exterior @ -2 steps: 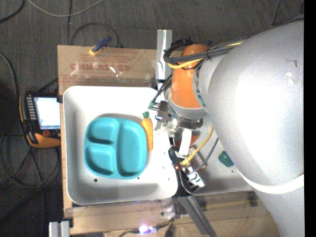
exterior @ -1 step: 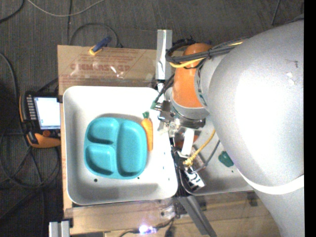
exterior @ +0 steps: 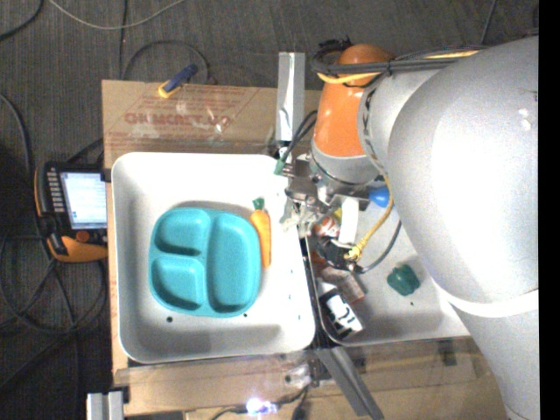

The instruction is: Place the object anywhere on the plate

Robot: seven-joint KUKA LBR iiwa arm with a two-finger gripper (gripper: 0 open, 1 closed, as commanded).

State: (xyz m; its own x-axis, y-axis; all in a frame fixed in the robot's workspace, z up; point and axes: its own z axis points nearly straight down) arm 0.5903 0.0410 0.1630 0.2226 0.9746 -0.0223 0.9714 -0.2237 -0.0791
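Observation:
A teal divided plate [exterior: 208,259] lies in the left white bin [exterior: 131,191]. An orange toy carrot [exterior: 262,237] with a green top lies lengthwise against the plate's right rim; whether it rests on the rim or on the bin floor I cannot tell. My gripper [exterior: 302,210] hangs over the wall between the two bins, just right of the carrot and a little above its green end. The arm's orange band and grey body hide much of the right bin.
The right bin [exterior: 420,318] holds a green object [exterior: 404,279], a blue one [exterior: 378,198], a black and white one [exterior: 343,315] and small brownish items [exterior: 328,230]. A cardboard sheet [exterior: 184,121] lies behind the left bin. A handheld pendant [exterior: 74,208] sits at the left.

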